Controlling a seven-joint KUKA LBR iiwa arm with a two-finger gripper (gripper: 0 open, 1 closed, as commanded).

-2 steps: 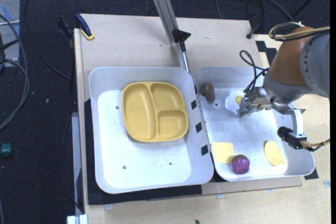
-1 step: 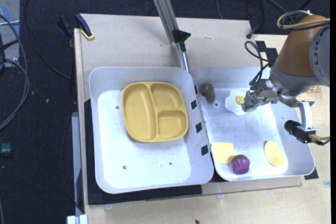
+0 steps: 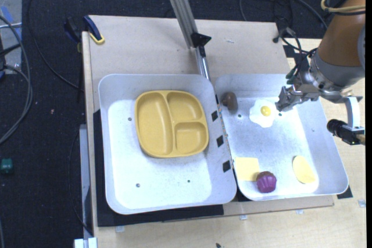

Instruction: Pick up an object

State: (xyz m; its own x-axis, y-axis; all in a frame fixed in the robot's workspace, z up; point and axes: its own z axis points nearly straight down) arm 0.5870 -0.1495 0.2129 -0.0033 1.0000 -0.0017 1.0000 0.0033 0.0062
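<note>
While no writing can be read anywhere, two bins (image 3: pixel 116 125) sit on the desk (image 3: pixel 145 38), one holding one yellow plate (image 3: pixel 172 123), the other five small items, and whether the tool (image 3: pixel 283 103) is apart or together cannot be told.

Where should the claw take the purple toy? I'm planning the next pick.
Probably from straight above, closing across the purple toy's rounded middle. It sits upright and bulges there. The yellow square crowds its left, so place the fingers front and back.

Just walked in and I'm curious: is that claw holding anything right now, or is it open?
Gripper: cannot be told; it sits in the right bin beside the fried egg toy, with nothing visibly held.
</note>
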